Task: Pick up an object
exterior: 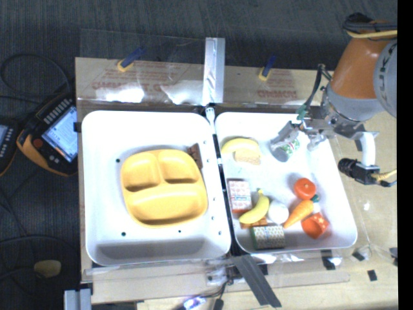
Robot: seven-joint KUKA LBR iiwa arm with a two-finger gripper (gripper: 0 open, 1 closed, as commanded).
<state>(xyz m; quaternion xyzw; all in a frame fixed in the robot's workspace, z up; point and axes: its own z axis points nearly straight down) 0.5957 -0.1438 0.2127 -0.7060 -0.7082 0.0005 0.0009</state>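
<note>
- My arm [364,57] reaches in from the right, its orange band sitting above the wrist, over the upper right corner of the right bin [342,202].
- My pincer [298,136] hangs above the upper part of that bin, angled toward the left.
- Something small with green and white on it [288,148] sits right at my fingertips; I cannot tell whether it is clasped between them or merely lying under them, nor how wide my pincer stands.
- A yellow, pale-faced rounded piece [241,150] lies in the upper left of the right bin, left of my pincer and apart from it.
- A small red and white packet [238,194] lies against the left wall of that bin, lower down.
- A banana [255,210] curves just right of the packet, touching a white round object [278,212].
- A carrot [299,213] lies slantwise beside the white object, its thick end toward a red-orange tomato [304,188] above it.
- Another red object [314,225] rests near the lower right corner, just beside the carrot.
- A greenish ribbed block [268,236] lies along the bin's near wall, below the banana.
- The left bin [103,173] holds a yellow divided tray [163,186], with a small brown thing [195,154] at its upper right corner.
- Both bins sit side by side on the counter [381,237].
- A handheld pendant with a lit screen [55,134] lies off to the left of the counter.
</note>
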